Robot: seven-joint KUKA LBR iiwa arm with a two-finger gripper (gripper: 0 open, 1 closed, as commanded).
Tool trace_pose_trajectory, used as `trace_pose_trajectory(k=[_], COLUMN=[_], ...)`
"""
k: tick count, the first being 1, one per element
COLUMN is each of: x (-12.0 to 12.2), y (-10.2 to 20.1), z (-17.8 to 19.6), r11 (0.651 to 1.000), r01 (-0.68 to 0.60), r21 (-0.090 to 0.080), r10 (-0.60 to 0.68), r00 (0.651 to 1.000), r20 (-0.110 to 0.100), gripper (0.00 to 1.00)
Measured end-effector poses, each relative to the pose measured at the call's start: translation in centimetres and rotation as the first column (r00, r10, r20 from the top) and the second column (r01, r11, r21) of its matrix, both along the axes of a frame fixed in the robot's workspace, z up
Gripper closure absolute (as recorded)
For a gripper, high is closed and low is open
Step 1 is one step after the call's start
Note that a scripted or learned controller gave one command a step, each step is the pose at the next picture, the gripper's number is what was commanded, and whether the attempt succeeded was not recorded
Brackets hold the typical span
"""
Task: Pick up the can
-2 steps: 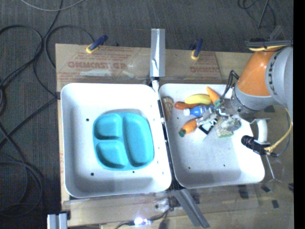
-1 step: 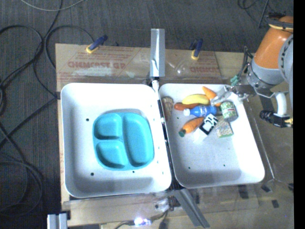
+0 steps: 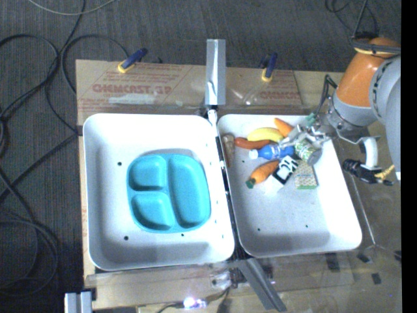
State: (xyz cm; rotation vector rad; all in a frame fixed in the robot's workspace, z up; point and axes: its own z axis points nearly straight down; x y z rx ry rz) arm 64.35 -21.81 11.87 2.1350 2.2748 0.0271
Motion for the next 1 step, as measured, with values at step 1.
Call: trace_pose_trajectory(k=[1], x=[2.40], y=[0.31], z=[-1.23], r11=[1.000], r01=[-0.010], r21=[0.013], r10=[0.010], r00=[1.000], r20=[-0.021], gripper=[0.00])
